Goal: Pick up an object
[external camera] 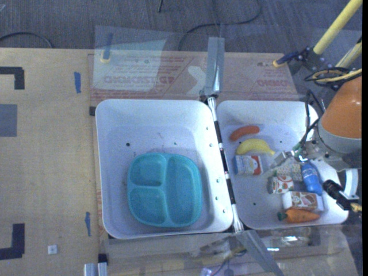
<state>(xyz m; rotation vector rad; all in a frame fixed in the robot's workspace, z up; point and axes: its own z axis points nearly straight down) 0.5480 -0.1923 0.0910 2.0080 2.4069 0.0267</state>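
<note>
The likeliest thing to pick is the blue bottle (311, 177), lying tilted in the right bin (261, 209) just below the gripper (299, 154). It looks like small, stiff plastic: light, smooth and rounded, so probably slippery and prone to roll out of a pinch. Across the narrow body, midway along its length, seems the soundest place to take it.

Other things crowd it. A small red and white carton (282, 184) lies just to the bottle's left, a second carton (303, 200) just below it, and a carrot (300, 215) lies beyond that near the bin's lower wall. A third carton (248, 164) sits further left of the bottle, with a yellow banana (255, 147) above that and a red sausage (244, 132) higher still. These look like toy food, rigid and light; the cartons offer flat faces that would grip better than the curved pieces.

The gripper hangs over the cluster, near the bottle's upper end. Whether it is apart or together I cannot tell, and nothing is seen clamped in it. The arm (342, 119) reaches in from the right.

Far left of the bottle, the left bin (112, 119) holds a teal divided plate (165, 190). Both bins rest on the table (46, 154).
</note>
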